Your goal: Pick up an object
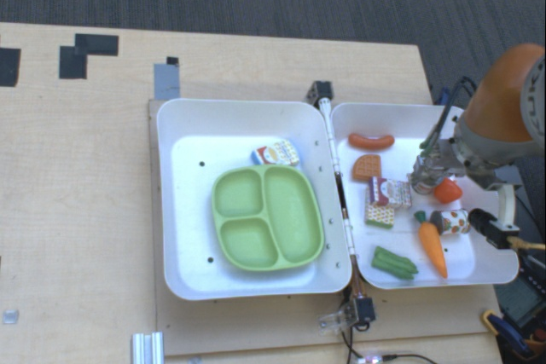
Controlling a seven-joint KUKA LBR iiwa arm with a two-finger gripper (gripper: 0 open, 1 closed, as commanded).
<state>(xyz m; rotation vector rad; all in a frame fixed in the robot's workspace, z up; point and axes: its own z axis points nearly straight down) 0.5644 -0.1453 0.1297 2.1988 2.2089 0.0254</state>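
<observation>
Gripper [425, 176] low in the right bin [503, 273], toward the bin's 2 o'clock corner, wrist and orange band reaching in from 3 o'clock. Claw apart or together: cannot tell from this slant, with the metal blurred against the white floor.

Nearest candidates: red tomato [447, 190], just beside the gripper at its 4 o'clock, and a red-and-white packet [388, 193], near at 8 o'clock. Nothing seen clamped, so judged a grasp not yet made.

Further off in the same bin: sausage [373, 141] at 11 o'clock, carrot [433, 250] at 6 o'clock, green vegetable [394, 262] at 7 o'clock. In the left bin [166, 209], well apart at 9 o'clock: green divided plate [269, 217] and a small cup [275, 153].

To do it well: choose one target, probably the tomato as the closest. Centre over it before closing, since a round, smooth toy likely rolls or squirts out of an off-centre pinch. Go low enough to close around its widest part. Keep clear of the packet and the bin wall. Lift straight up, slowly, and confirm the toy rises too.
</observation>
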